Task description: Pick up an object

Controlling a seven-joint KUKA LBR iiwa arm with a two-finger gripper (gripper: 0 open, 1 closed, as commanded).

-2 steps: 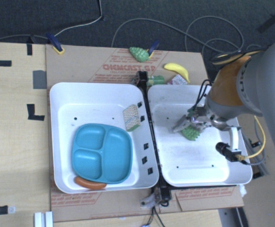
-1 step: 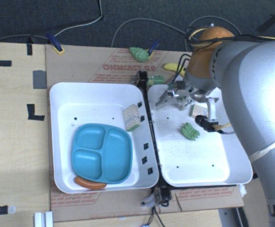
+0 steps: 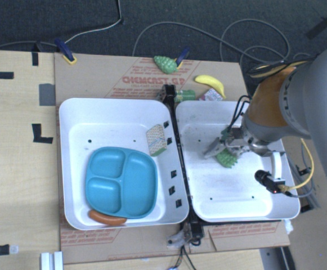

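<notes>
A small green knobbly object lies in the right bin, near its middle. My gripper hangs low over that bin, right above and touching the upper edge of the green object. The wrist and the orange band partly cover it. Whether the object is actually gripped is hidden from this angle. In the left bin sit a blue divided plate, an orange sausage-shaped piece at the plate's front edge, and a small patterned block against the right wall.
Behind the bins, on the cardboard, lie a green toy, a yellow banana and a small wrapped item. Cables loop at the back. A black connector on the arm hangs over the right bin's right side.
</notes>
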